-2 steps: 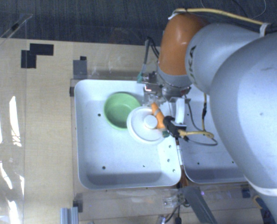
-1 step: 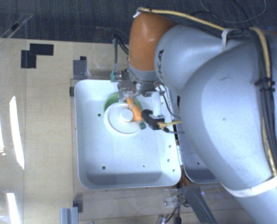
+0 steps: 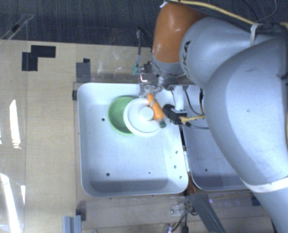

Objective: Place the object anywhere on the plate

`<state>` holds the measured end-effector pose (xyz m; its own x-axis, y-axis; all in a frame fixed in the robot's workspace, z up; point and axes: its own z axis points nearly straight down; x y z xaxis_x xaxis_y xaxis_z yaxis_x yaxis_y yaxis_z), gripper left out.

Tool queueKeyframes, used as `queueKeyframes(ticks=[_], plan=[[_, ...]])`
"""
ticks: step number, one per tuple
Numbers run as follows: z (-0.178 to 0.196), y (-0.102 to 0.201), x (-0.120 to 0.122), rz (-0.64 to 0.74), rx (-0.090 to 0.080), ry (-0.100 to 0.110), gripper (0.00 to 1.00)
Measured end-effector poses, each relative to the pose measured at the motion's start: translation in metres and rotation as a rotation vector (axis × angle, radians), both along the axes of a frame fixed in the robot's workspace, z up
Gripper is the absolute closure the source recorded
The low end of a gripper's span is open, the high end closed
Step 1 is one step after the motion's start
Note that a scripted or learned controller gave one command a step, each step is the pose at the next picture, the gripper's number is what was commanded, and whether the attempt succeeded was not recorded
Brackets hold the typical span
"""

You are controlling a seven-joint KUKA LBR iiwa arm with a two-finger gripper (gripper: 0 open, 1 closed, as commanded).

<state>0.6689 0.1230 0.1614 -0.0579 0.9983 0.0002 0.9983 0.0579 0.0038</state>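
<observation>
A green plate (image 3: 114,115) lies in the upper middle of the left bin (image 3: 100,169). A white round dish (image 3: 139,123) sits overlapping the plate's right side. An orange toy carrot (image 3: 156,108) with a green tip slants across the dish's right rim, green end down and to the right. Its upper end reaches up to my gripper (image 3: 146,89), which hangs just above the dish near the bin's far wall. Whether the carrot is clamped there is hidden from this angle.
The right bin (image 3: 211,174) lies mostly under my large grey arm (image 3: 241,81). The divider between the two bins runs just right of the carrot. The left bin's floor stretches bare below the plate toward its near wall.
</observation>
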Motion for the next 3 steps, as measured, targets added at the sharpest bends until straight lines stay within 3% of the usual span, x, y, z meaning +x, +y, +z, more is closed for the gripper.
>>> queueKeyframes(ticks=[1,2,3], plan=[[-0.024,0.068,0.001,0.3,0.001,-0.005,1.0],[0.025,-0.061,-0.065,0.119,0.0,-0.002,1.0],[0.025,-0.061,-0.065,0.119,0.0,-0.002,0.0]])
